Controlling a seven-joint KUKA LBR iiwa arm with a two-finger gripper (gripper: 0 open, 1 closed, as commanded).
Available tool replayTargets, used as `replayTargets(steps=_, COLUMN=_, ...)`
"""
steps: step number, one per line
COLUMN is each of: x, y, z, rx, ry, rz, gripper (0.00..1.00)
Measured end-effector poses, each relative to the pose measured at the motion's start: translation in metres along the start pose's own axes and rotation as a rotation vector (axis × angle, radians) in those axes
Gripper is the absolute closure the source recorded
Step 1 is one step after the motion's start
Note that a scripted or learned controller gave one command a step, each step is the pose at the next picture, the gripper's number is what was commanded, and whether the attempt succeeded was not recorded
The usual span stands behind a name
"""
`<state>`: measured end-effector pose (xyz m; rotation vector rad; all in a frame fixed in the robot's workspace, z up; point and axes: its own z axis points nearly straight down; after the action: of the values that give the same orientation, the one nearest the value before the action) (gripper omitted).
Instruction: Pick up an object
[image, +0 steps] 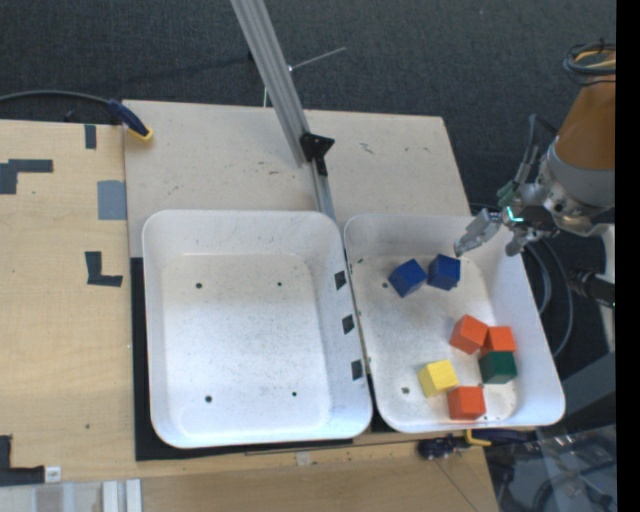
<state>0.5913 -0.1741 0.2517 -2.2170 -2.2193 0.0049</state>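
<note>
The gripper (497, 232) hangs over the right bin's (530, 310) far rim – fingers spread, grasping nothing – with two blue cubes (425, 275) just beside it, lower-left.

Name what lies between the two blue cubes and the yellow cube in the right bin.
In the camera view, only bare white bin floor lies between the blue cubes and the yellow cube; the orange cubes sit off to the right.
</note>
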Motion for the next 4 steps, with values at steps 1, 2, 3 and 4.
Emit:
replayTargets(steps=1, x=0.0, y=0.001, z=-0.003, rx=-0.004, ry=-0.001, rz=-0.001, gripper=0.0)
replayTargets(steps=2, x=-0.004, y=0.003, z=0.042, rx=0.0, ry=-0.002, rz=0.0, gripper=0.0)
replayTargets(steps=3, x=0.006, y=-0.001, z=0.097, rx=0.002, ry=0.0, rz=0.0, gripper=0.0)
replayTargets(steps=4, x=0.01, y=-0.009, z=0.159, rx=0.003, ry=0.0, rz=0.0, gripper=0.0)
